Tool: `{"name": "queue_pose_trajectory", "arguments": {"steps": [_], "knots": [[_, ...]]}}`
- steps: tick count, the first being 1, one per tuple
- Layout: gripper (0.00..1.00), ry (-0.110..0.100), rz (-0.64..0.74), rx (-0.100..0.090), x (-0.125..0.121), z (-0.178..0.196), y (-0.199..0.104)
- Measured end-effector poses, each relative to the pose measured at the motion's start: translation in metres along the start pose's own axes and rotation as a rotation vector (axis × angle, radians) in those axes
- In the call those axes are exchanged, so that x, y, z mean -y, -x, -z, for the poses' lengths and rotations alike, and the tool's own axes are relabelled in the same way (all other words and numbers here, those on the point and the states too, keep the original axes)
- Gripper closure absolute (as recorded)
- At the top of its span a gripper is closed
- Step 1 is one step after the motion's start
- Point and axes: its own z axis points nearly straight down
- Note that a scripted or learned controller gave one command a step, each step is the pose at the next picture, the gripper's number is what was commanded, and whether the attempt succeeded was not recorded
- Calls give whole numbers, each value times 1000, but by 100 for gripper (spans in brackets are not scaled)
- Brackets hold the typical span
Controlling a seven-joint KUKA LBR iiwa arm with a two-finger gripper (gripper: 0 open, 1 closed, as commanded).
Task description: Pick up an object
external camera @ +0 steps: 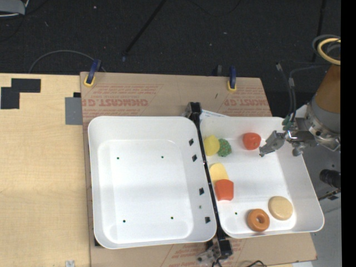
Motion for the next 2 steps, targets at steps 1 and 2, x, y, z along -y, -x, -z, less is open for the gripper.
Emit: {"name": "queue_pose_trajectory", "arguments": {"steps": [1,2], "knots": [[0,-4,1,0,-50,-45,14],[0,8,-76,1,16,44,14]]}}
